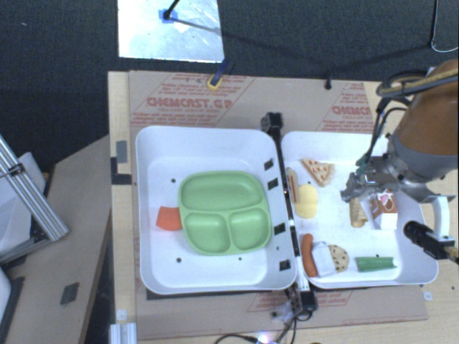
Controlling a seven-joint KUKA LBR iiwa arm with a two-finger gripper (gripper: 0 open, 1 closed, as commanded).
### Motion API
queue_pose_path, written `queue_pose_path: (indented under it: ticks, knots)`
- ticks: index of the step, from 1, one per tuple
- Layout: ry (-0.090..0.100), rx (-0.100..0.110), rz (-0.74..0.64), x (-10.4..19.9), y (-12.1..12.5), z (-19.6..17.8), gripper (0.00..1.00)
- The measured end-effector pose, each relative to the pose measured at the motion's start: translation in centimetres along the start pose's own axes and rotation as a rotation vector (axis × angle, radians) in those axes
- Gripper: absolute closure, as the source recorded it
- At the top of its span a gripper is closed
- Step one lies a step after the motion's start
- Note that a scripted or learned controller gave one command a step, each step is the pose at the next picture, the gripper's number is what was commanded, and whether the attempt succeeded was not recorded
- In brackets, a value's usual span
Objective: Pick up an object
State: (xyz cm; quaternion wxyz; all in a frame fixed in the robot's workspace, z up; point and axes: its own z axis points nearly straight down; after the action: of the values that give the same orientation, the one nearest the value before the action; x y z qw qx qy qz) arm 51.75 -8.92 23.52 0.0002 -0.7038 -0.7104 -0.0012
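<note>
The grey arm is reaching in from the right over the right bin (423, 267), its gripper (358, 188) hanging just above a tan bread-like piece (358, 212); whether the claw is released or clenched cannot be told from this angle. Around it are lying a pizza slice (318, 170), a yellow block (307, 201), a hot dog (292, 183), a sausage (308, 254), a cookie (337, 257), a green strip (374, 263) and a red-and-white packet (383, 206). In the left bin (154, 156), a green divided plate (221, 211) is sitting beside an orange piece (169, 218).
</note>
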Motion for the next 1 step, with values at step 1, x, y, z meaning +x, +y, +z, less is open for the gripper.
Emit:
queue_pose_path:
  ticks: [1]
  knots:
    - [-0.001, 0.001, 0.002, 4.09, -1.17, 2.13, 1.00]
